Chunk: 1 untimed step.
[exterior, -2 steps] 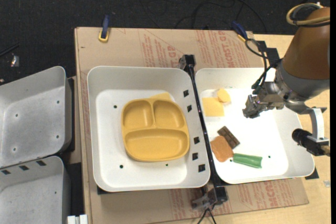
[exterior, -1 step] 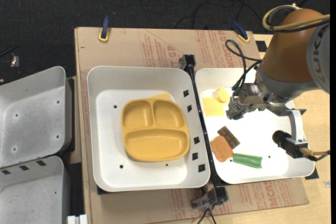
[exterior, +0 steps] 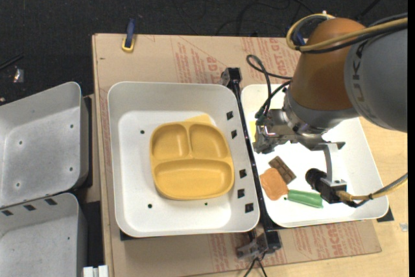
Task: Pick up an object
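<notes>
Arm [exterior: 337, 68]: one, big, bent over the right bin [exterior: 369, 204].
Gripper [exterior: 266, 136]: can't tell its state.
Toys: three, orange [exterior: 273, 183], brown [exterior: 283, 168], green [exterior: 305, 198].
Yellow tray [exterior: 191, 161]: one, left bin [exterior: 130, 159].

Single arm [exterior: 382, 74] enters from the right edge, its grey link broad and running leftward. Orange band [exterior: 324, 68] sits directly above the wrist, bulbous, with a yellow cable looped over its top. Wrist [exterior: 305, 120] is grey and points down, carrying the end effector [exterior: 267, 134] at its lower left. Black cables hang to the upper left of the end effector. Finger state of the end effector is not discernible; the metal assembly is seen from above and partly masked by the wrist.
</notes>
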Tool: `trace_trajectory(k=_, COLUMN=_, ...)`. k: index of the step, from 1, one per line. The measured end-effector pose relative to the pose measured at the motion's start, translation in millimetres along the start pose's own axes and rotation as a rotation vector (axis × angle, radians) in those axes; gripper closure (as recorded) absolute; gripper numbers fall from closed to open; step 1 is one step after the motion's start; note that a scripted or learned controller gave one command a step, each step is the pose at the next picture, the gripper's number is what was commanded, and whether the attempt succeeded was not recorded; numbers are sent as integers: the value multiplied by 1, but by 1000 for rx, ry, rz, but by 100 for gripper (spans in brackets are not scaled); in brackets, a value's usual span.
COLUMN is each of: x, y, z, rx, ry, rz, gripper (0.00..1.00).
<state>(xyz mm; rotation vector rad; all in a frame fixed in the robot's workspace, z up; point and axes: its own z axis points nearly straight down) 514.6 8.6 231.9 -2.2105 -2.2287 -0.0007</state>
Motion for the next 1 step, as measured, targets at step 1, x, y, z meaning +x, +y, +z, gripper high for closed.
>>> trace_trajectory(k=1, x=62, y=-5, z=4, rx=0, ry=0, rz=-1, gripper=100)
